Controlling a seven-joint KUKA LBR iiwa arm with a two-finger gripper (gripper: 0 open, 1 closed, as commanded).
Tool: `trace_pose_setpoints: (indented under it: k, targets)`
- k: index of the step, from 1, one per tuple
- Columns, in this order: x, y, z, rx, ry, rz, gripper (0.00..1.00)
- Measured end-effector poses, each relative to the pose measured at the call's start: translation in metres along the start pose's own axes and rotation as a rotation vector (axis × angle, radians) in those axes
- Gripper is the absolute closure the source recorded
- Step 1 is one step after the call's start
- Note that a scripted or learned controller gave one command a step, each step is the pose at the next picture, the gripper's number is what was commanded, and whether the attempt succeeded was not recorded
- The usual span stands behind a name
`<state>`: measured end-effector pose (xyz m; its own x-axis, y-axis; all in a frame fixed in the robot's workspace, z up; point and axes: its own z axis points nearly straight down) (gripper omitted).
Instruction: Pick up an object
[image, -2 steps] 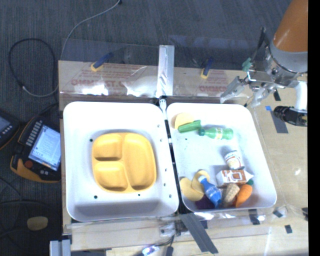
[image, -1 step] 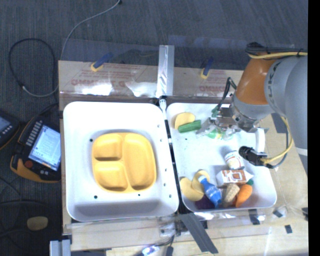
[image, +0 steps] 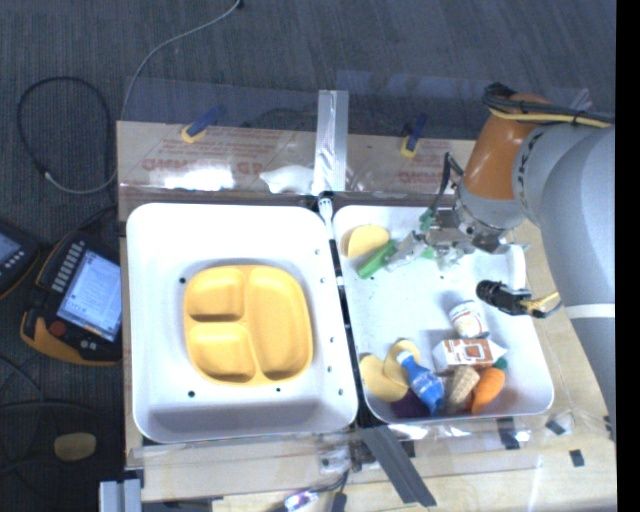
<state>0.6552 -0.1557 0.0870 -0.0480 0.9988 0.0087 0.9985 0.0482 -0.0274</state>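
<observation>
My gripper (image: 441, 240) hangs low over the far part of the right bin (image: 525, 330), the grey arm with its orange band coming in from the right. Just to its left lies a green stick-shaped object (image: 378, 261), its right end close to the gripper; I cannot tell whether they touch. A pale yellow round piece (image: 364, 240) lies beside the green object in the bin's far left corner.
A heap fills the near part of the right bin: a small jar (image: 466, 318), a red-and-white carton (image: 466, 352), a carrot (image: 487, 389), a blue bottle (image: 421, 381), a yellow piece (image: 377, 373). In the left bin (image: 160, 240) sits a yellow divided plate (image: 247, 322).
</observation>
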Motion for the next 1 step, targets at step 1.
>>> trace_pose_setpoints:
  k: [1]
  targets:
    - [-0.0027,-0.0003,-0.0092,-0.002,-0.005,0.001,1.0]
